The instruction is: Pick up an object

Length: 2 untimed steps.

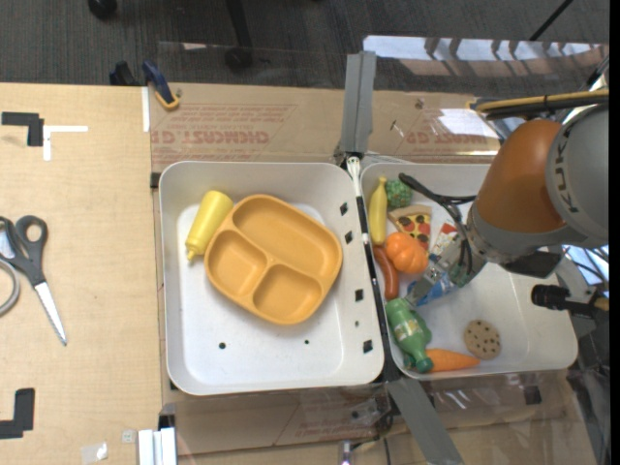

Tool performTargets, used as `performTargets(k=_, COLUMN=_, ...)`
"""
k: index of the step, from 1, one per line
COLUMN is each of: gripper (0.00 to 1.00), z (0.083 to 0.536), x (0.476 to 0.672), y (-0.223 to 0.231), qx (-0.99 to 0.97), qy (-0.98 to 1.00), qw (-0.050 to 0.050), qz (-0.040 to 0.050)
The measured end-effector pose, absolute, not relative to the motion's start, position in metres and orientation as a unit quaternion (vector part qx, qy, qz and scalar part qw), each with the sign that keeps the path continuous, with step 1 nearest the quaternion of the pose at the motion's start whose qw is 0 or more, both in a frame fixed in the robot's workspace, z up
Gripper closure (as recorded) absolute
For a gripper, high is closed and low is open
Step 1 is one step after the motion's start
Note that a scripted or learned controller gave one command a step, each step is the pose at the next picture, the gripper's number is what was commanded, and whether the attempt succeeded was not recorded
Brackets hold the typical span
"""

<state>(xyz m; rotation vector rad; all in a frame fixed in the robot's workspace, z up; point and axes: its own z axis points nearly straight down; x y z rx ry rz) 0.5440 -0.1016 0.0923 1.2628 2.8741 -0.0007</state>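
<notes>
Two shallow white bins side by side on a pale wooden desk [87,211], smooth plastic with rounded corners. In the left bin [184,356], a yellow-orange plate [274,258] with three compartments, soft-cornered and matte, set at a slant toward the far right part; just beside its left edge and touching it, a yellow squeeze bottle [206,223] lying down. Bare white floor along the near side and left wall of this bin, so much room there. In the right bin [542,352], a crowd of toy foods along the left wall: a slim banana [377,211], a bumpy broccoli [398,192], a flat pizza slice [415,223], a round orange fruit [405,255], lower down a glossy green bottle [407,329], a pointed carrot [450,360] and a round speckled cookie [481,338]. Grey arm [581,182] with orange band reaching in from the right, the gripper [448,264] low among the items, just right of the orange fruit and over a small blue-and-clear thing [431,287], too blurred to name. Not possible to tell whether the gripper is open or closed, or whether anything sits in it. Tight space on the gripper's left side; bare floor only toward the near right corner, around the cookie. On the desk far left, well apart from the bins, grey-handled scissors [34,269].
</notes>
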Motion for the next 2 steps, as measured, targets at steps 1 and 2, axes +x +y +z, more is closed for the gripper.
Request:
performTargets(k=1, gripper=0.0, z=0.093, x=0.613, y=-0.099, qx=0.367, qy=0.93, qw=0.002, qz=-0.0001)
performTargets(k=2, gripper=1.0, z=0.104, x=0.614, y=-0.099, qx=0.365, qy=0.931, qw=0.004, qz=-0.0011)
